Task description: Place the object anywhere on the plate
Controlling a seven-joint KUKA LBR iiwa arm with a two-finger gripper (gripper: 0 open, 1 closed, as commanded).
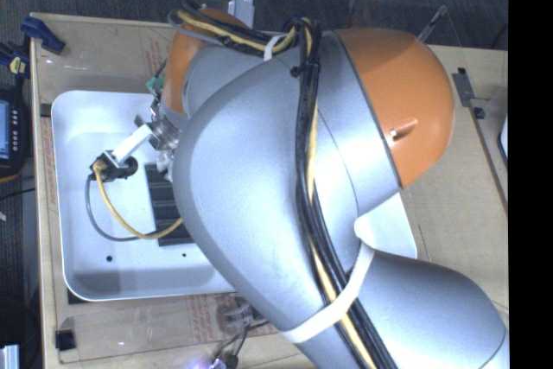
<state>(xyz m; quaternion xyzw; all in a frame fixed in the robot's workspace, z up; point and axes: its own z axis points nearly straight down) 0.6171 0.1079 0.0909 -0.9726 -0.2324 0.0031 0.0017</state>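
Observation:
My grey arm (285,212) reaches in from the right and covers most of the bench. Its orange band (406,112) is at the upper right. The gripper (166,207) shows as a dark ribbed block low over the floor of the left white bin (73,212), just past the arm's edge. A white bracket (136,143) with a black tip sticks out to the left of the wrist. From it a yellow and black cable (99,216) loops down over the bin floor. The arm hides the right part of this bin and the whole area to its right.
The left bin's near wall (130,285) and left wall (59,151) stand close to the gripper. A blue clamp (39,32) sits at the bench's back left corner. A dark device (10,130) lies off the left edge of the bench.

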